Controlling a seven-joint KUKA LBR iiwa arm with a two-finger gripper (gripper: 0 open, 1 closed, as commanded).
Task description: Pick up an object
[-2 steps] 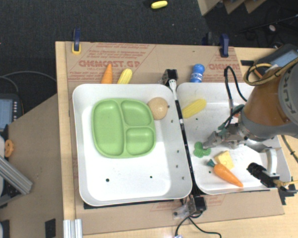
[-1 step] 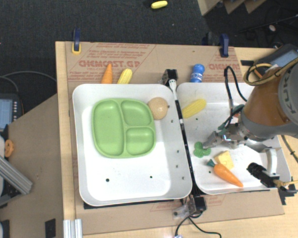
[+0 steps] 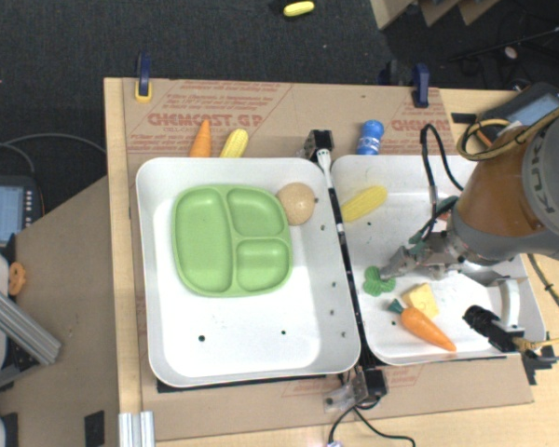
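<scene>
Over the right bin (image 3: 391, 233), near its middle, the gripper (image 3: 402, 261) sits low at the end of the grey arm (image 3: 503, 208), which comes in from the view's R side. Whether the gripper is wide, narrow or closed on anything can't be told from this angle; nothing is seen held.

Just beside the tip, to its lower L, lies a green veg piece (image 3: 379, 280), close to the bin's L wall. W/in the same bin, a yellow cheese wedge (image 3: 421, 300) rests below the gripper, and an orange carrot (image 3: 427, 330) lies just under the wedge, touching or nearly touching it, tip pointing lower R. A corn cob (image 3: 363, 203) lies toward the bin's upper L corner, well apart from the gripper.

The left bin (image 3: 242, 329) holds a green divided plate (image 3: 231, 240) w/ three compartments, and a tan ball (image 3: 296, 203) at the plate's upper R edge.

On the cardboard behind the bins: a small carrot (image 3: 200, 140), a yellow piece (image 3: 234, 142) next to it, and a blue bottle (image 3: 371, 138) above the right bin.
</scene>
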